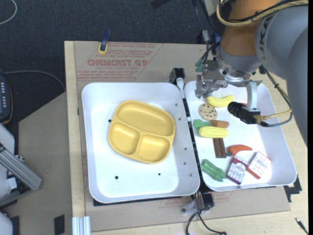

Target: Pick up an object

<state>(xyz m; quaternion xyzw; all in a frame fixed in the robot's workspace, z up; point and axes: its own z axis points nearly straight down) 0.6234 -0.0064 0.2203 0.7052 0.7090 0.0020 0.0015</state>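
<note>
- Banana (221,101), yellow toy, lies in the upper part of the right bin (279,146), right of frame centre, just below the gripper (206,89).
- Gripper hangs over the top left corner of the right bin, close to the divide between the two bins; grey arm (288,33) with orange band (244,23) comes in from the upper right of the frame.
- Jaws: cannot tell whether spread or pressed together; the tips are too dark and cluttered to read. Nothing is visibly between them.
- Cookie (208,112), round with dark chips, just below and left of the banana.
- Corn cob (213,131), yellow, lies lower, with a green piece (200,124) touching its upper left end.
- Brown bar (219,146) stands just under the corn; an orange-red carrot-like piece (239,149) lies to its right.
- Green pepper-like piece (213,170) in the lower left of the right bin.
- Two small cartons (249,166) side by side near the lower right corner of that bin.
- Black fitting with cable (244,112) hangs off the arm, right of the banana.
- Left bin (98,131) holds a yellow divided tray (142,131), three compartments, near its centre.
- Both bins sit on a cardboard sheet (117,58) with red print, upper left of centre.
</note>
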